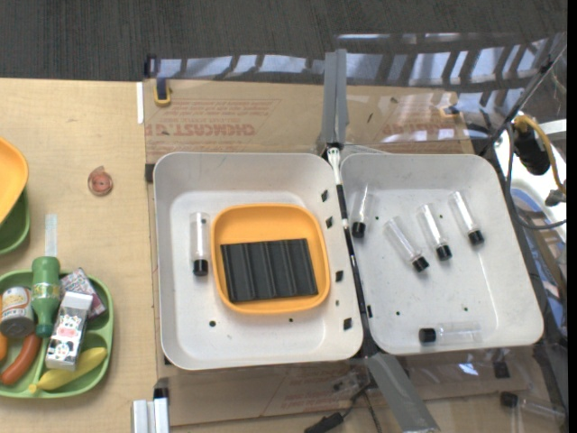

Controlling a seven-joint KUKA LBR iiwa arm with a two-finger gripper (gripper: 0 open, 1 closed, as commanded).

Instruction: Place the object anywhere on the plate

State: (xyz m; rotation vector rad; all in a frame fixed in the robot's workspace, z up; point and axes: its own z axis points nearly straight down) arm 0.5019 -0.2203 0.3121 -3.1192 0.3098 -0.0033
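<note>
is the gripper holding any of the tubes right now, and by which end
It cannot be told. The tubes lie loose in the right bin, one by the orange plate.

The one legible text is a red printed word on the flat brown cardboard sheet (236, 123) that lies under the two bins, near its far edge behind the left white bin. It stands upside down and mirrored from this camera, and reads roughly "CHEMCAST"; the lines of smaller red print above it are too fine to read. On the green plastic tray (90, 368) at the desk's left edge, the small white carton (65, 336) bears dark cow-like patches and the small round can (15, 303) a label, but neither shows readable lettering.
</note>
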